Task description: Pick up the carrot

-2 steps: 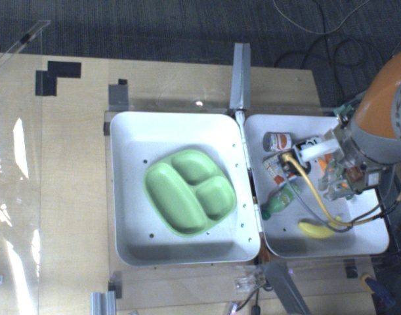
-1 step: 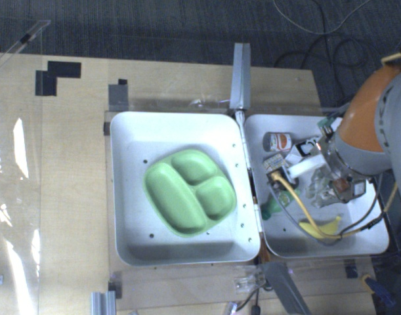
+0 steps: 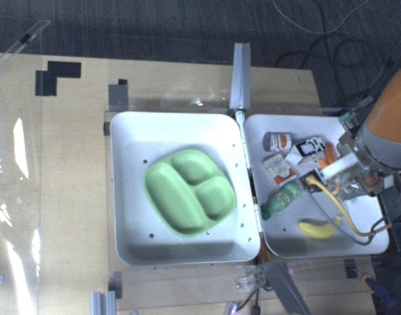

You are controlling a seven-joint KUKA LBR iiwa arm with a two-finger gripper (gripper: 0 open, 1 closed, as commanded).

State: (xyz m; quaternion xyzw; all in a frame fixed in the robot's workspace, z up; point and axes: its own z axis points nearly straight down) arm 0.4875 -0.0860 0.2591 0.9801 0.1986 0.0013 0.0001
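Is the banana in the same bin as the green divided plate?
No, the banana lies in the right bin, while the green divided plate sits in the left bin.

Left bin (image 3: 131, 149) holds green divided plate (image 3: 189, 190), right bin (image 3: 285, 239) holds can (image 3: 277, 141), green bottle (image 3: 281, 199), banana (image 3: 316, 229), carrot (image 3: 327, 154), grey arm (image 3: 387, 126) above.

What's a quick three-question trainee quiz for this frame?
1. True or false: the green plate lies in the left bin.
2. How many compartments does the plate have? A two, B three, C five.
3. Fill in: the banana lies in the ____ bin.

Key: 1 true; 2 B; 3 right.
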